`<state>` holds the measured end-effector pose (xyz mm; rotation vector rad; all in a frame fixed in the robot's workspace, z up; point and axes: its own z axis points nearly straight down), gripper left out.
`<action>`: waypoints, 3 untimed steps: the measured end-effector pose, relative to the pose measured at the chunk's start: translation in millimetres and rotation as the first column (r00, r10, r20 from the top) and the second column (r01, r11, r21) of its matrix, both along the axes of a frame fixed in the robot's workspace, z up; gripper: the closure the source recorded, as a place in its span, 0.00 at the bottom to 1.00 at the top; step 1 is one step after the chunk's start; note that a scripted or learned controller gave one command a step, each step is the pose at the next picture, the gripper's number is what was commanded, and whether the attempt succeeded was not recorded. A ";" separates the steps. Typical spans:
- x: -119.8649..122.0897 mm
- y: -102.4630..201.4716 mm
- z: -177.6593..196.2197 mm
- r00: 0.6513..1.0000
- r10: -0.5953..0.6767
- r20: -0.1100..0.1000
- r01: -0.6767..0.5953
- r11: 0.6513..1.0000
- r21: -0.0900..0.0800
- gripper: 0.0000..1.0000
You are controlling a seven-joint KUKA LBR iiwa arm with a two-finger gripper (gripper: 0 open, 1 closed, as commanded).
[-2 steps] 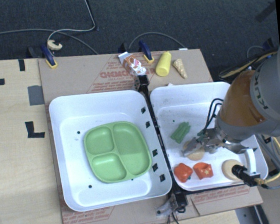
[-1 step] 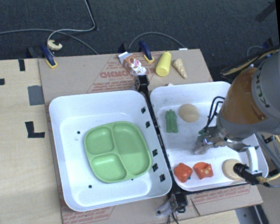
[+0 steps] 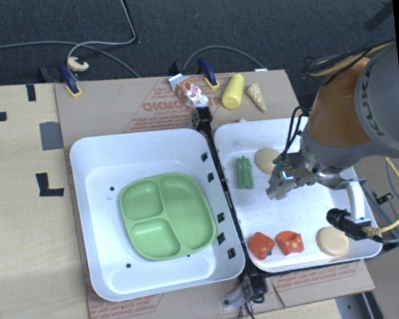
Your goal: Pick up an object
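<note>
- Gripper (image 3: pixel 281 184): I see it low over the right bin (image 3: pixel 292 128), near that bin's centre; whether it is spread or pinched I cannot tell.
- Tan round piece (image 3: pixel 265 159): at the gripper's 11 o'clock, just beside it.
- Green vegetable (image 3: pixel 244 172): at 9 o'clock, lying lengthwise.
- Two red pieces (image 3: pixel 261 245) (image 3: pixel 289 241): at 6 o'clock, side by side near the front wall.
- Beige disc (image 3: pixel 332 241): at 5 o'clock.
- Left bin (image 3: pixel 97 201): I note a green divided plate (image 3: pixel 166 215) inside.
- Yellow bottle (image 3: pixel 233 91): at 12 o'clock, on cardboard beyond the bins.
</note>
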<state>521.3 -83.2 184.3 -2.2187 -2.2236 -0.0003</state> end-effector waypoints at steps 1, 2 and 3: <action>62.5 -19.5 20.8 1.000 -0.001 0.000 0.001 1.000 -0.001 1.00; 62.3 -19.5 20.5 1.000 -0.001 -0.001 0.001 1.000 -0.002 0.00; 77.9 -25.5 -65.2 1.000 -0.001 -0.004 0.001 1.000 0.000 0.00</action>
